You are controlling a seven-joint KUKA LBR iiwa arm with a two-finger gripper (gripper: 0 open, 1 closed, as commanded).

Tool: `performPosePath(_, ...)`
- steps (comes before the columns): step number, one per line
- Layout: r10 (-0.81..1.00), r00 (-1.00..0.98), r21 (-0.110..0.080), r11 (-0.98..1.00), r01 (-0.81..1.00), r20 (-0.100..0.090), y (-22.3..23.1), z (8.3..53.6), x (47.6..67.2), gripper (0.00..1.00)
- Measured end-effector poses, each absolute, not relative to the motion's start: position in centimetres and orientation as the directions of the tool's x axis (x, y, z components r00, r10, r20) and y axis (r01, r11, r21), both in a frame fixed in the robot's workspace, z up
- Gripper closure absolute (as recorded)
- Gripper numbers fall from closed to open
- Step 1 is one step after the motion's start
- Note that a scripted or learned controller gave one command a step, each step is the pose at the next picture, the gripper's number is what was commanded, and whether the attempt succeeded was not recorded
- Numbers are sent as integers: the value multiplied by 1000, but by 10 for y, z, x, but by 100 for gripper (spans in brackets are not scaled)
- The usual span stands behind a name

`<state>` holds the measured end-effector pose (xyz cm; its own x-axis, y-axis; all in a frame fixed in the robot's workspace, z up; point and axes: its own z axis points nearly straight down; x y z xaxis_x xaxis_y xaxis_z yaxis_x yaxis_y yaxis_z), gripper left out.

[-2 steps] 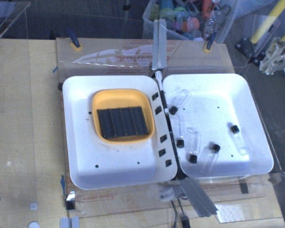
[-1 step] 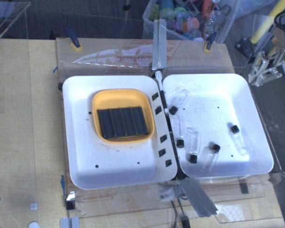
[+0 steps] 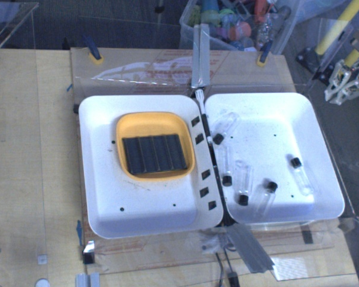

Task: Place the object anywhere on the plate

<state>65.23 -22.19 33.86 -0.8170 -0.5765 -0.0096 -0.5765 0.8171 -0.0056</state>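
1. So, a dark ribbed slab (image 3: 154, 154) is seen lying flat on the yellow plate (image 3: 124, 124), well inside the rim, in the left bin (image 3: 102, 208).
2. If that slab is the object meant, the placing step can be judged done, since it rests fully on the plate and nothing hangs over the edge.
3. A few clear vials (image 3: 299, 172) with black caps are scattered in the right bin (image 3: 287, 103), all well apart from the plate.
4. What is taken to be the gripper (image 3: 345, 81) is parked off past the right bin's far corner, above neither bin. Whether it's apart or together can't be told, as it's too small and blurry. Nothing is seen held in it.
5. Next move, as a guess: not much is called for beyond keeping clear. If a vial were the target instead, a reach into the right bin would be needed, and those round tubes could well roll when nudged.
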Motion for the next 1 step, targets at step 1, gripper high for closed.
performPosePath(1,-782,-624,-7,624,-782,-9,-221,374,669,100)
